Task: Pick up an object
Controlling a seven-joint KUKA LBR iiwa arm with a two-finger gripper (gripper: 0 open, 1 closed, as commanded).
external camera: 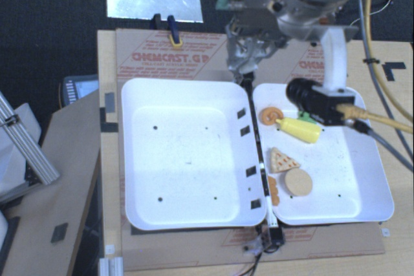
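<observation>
step: approach, nothing lifted yet. claw (244, 72) hangs above the far end of the seam between the two bins; its spread cannot be told, and nothing shows in its hold.

candidates, all in the right bin (372, 203), near its left side:
- yellow piece (301, 130), 1, lying flat
- orange ring (271, 116), 1, just beside the yellow piece
- wedge (281, 160), 1
- tan disc (299, 183), 1, just beside the wedge
- small orange bit (273, 191), 1, against the left wall

left bin (139, 158): 1.

next move, judged: travel toward the near right over one piece, then descend; the disc and wedge lie close, so the yellow piece looks the cleaner pick.
</observation>
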